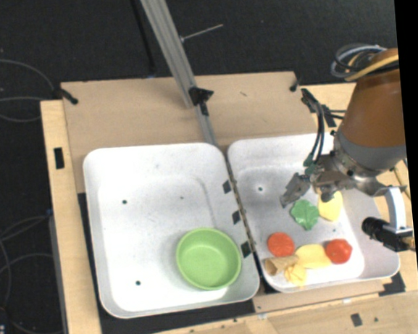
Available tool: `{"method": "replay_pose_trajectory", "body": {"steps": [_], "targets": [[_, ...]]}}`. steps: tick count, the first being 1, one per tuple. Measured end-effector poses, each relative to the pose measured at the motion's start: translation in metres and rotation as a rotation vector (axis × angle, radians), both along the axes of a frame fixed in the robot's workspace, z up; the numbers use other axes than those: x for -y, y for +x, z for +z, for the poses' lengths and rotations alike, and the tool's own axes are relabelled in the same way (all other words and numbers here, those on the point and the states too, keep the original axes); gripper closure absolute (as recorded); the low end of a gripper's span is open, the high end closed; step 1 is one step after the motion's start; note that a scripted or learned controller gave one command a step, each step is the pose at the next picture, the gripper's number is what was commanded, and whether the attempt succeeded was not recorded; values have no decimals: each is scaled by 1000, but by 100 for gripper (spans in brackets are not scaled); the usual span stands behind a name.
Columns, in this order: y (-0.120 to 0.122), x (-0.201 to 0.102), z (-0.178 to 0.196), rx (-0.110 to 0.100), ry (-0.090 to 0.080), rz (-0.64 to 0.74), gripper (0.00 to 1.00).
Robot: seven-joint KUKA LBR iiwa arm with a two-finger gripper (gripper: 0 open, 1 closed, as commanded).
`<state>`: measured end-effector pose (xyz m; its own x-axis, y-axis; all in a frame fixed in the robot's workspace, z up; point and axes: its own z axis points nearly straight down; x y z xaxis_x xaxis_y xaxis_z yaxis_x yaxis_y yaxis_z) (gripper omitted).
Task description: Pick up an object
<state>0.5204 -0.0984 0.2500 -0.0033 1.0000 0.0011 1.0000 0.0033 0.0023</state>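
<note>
In the right bin (266,157) lie several small items: a green lump (305,214), a pale yellow piece (331,207), an orange-red ball (280,244), a red piece (338,250) and a yellow banana-like toy (304,260). My gripper (309,186) hangs over the bin's middle, just above and left of the green lump. Its dark fingers (294,189) point down and left with nothing visibly between them. The grey arm with its orange band comes in from the right.
A green bowl (208,258) sits in the left bin (139,198) near its front right corner. A metal pole (173,53) rises behind the bins. Cables lie on the dark floor at left.
</note>
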Motion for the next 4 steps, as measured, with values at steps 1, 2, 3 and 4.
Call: {"method": "replay_pose_trajectory", "body": {"steps": [1, 2, 3, 4], "targets": [[0, 0, 0, 0, 0, -3, 0], [-8, 0, -60, -7, -2, -4, 0], [-9, 3, -102, -6, -3, -5, 0], [-9, 4, -150, -2, -4, -5, 0]]}}
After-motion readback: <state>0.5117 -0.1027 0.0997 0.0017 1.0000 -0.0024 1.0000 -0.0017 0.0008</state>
